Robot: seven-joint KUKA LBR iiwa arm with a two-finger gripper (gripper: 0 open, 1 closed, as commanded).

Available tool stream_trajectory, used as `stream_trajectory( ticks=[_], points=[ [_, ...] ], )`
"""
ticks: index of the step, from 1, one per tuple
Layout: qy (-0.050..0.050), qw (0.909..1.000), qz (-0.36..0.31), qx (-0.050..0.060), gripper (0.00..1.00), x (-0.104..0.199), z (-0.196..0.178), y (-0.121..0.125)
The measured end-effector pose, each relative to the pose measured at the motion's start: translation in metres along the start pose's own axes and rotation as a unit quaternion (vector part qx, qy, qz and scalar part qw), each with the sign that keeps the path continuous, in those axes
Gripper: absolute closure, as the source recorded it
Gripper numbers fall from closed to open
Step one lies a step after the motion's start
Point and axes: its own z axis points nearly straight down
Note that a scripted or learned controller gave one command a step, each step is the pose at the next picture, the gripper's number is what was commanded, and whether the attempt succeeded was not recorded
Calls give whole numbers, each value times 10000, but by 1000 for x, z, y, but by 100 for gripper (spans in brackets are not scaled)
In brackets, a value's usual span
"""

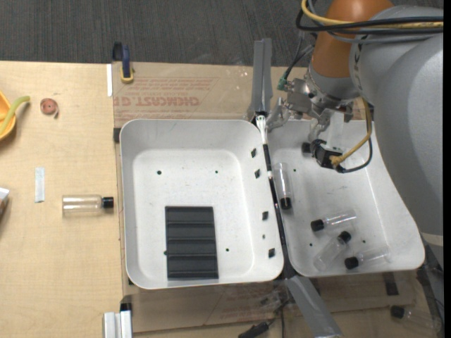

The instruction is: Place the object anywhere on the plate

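A: Clear plastic vials with black caps lie in the right bin, one more along its left wall. The dark ribbed plate sits near in the left bin.

B: And the gripper?

A: At the right bin's far edge, nothing visibly held; whether it's released or clenched, I can't tell. I'd judge picking comes first: descend on a vial.

Red lettering runs across the brown cardboard sheet lying behind the left bin, and it's printed upside down from here. The larger line looks like "CHEMCRZT.GE", though I can't be sure; the smaller lines above it are too faint to read.
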Motion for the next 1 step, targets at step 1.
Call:
stream_trajectory(
  ticks=[1],
  points=[
    [4, 9984, -567, -8, 0, -105, -150, -30]
  ],
)
